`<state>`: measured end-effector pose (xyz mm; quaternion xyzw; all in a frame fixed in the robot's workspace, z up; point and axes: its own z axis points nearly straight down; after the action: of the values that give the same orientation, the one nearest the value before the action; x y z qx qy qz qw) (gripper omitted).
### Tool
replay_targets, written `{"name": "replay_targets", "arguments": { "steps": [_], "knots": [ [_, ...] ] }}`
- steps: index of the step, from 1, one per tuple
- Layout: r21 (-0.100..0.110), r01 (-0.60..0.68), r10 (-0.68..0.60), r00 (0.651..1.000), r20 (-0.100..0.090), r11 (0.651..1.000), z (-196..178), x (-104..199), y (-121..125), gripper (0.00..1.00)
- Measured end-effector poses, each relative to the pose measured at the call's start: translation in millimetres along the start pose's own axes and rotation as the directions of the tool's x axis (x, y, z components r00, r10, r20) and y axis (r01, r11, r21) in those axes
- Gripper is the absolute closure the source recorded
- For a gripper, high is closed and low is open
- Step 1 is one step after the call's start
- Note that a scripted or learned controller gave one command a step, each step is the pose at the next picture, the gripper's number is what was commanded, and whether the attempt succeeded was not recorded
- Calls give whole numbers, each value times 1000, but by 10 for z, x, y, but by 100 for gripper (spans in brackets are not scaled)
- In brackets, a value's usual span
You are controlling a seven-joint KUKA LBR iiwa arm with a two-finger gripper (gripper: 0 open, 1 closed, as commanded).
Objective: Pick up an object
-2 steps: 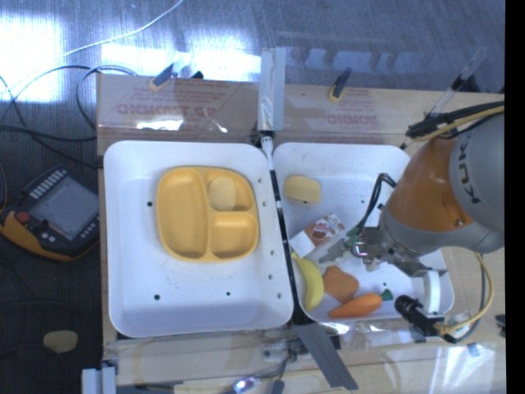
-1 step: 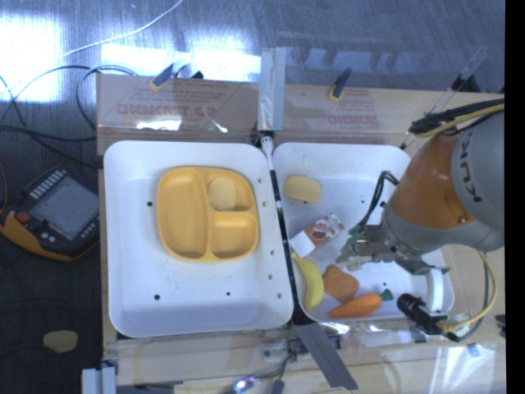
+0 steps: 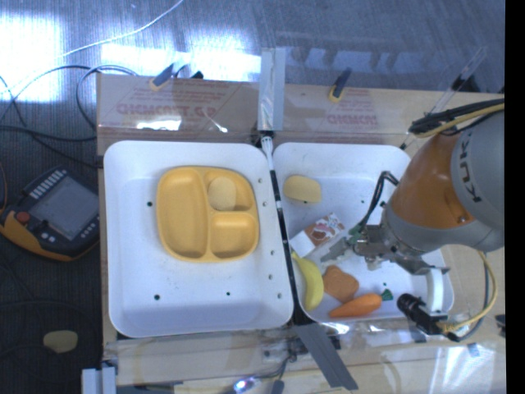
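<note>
Over the right bin (image 3: 385, 158) my arm (image 3: 447, 191) reaches in from the right, grey with its orange band, and my gripper (image 3: 351, 245) hangs low above the bin's middle; I cannot tell from this view how it is set, since the wrist covers most of it. Just left of the gripper lies a small red and white packet (image 3: 324, 228), near enough that I cannot say whether they touch. Below the gripper sits an orange-brown lump (image 3: 340, 283), and just beneath that a carrot (image 3: 355, 305) lies along the bin's near side, its tip pointing right. A banana (image 3: 310, 279) curves beside the lump, against the wall shared with the left bin (image 3: 123, 302). Farther up, well apart from the rest, a pale yellow piece (image 3: 303, 189) rests near the same wall. The lump, carrot and banana crowd together, so each has a neighbour hard by it. The left bin bears a yellow divided tray (image 3: 184, 212) with a round pale thing (image 3: 221, 191) in its upper right compartment. Off the bench at the far left lies a handheld control pendant (image 3: 53, 212) on the floor.
</note>
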<state>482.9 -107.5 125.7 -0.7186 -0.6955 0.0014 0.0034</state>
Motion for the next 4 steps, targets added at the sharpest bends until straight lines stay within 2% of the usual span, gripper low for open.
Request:
{"name": "replay_targets", "arguments": {
  "steps": [1, 2, 3, 4],
  "knots": [
    [-13, -48, 48, 999, 3, 999, 357, 50, 27, 0],
    [-4, -201, 201, 980, 4, 980, -252, -323, 11, 0],
    [-4, -284, 284, 959, 2, 959, 295, -229, 364, 0],
    [-2, -120, 120, 993, 1, 993, 81, 67, -3, 0]
  ]
}}
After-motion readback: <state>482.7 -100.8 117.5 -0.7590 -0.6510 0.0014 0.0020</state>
